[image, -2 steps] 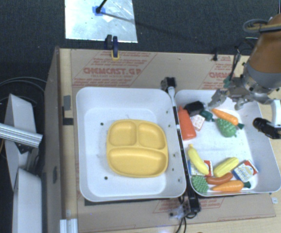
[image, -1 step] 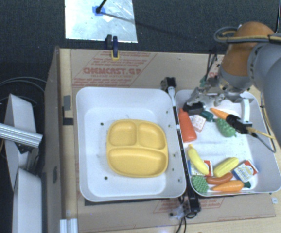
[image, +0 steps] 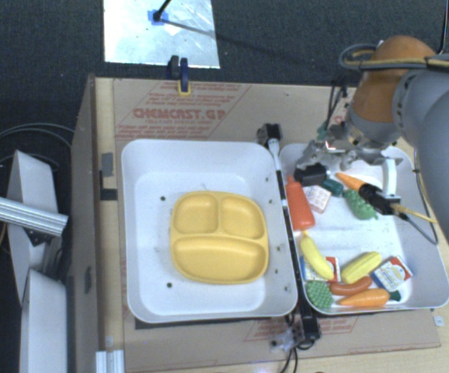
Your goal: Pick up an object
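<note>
The gripper [image: 318, 165] hangs low over the far end of the right bin [image: 430, 274], just behind the orange bottle [image: 299, 203]. Whether it is apart or together, I cannot tell.

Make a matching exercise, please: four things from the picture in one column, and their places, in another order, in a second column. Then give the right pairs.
Things:
1. yellow divided tray
2. orange bottle
3. banana
4. gripper

Places:
A. at the far end of the right bin
B. lying along the right bin's left wall, in its far half
C. in the middle of the left bin
D. in the near half of the right bin, close to its left wall

Pairs: 1-C, 2-B, 3-D, 4-A
</note>
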### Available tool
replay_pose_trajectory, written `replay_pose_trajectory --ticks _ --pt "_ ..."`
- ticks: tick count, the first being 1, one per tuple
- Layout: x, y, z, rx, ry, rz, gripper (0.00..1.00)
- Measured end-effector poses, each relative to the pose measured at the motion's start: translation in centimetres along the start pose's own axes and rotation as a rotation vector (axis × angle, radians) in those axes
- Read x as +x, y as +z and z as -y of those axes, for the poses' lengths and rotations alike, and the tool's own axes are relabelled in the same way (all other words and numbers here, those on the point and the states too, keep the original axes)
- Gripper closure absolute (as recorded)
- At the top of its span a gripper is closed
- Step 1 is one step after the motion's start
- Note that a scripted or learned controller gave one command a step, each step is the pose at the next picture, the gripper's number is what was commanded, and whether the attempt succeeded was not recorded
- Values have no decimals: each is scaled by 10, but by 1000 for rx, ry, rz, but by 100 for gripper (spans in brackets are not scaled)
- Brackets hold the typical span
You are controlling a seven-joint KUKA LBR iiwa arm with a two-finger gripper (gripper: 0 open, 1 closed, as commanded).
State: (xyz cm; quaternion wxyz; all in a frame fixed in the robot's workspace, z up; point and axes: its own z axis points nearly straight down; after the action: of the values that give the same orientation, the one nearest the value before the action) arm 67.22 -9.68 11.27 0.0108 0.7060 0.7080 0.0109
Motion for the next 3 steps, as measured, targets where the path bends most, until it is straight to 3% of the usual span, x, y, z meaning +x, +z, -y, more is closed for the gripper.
replay_pose_trajectory --ticks 1,2,3 --pt "-1 12 7 27 1 1 0" --pt "-46 26 59 30 2 1 0" --pt "-45 15 57 26 0 1 100"
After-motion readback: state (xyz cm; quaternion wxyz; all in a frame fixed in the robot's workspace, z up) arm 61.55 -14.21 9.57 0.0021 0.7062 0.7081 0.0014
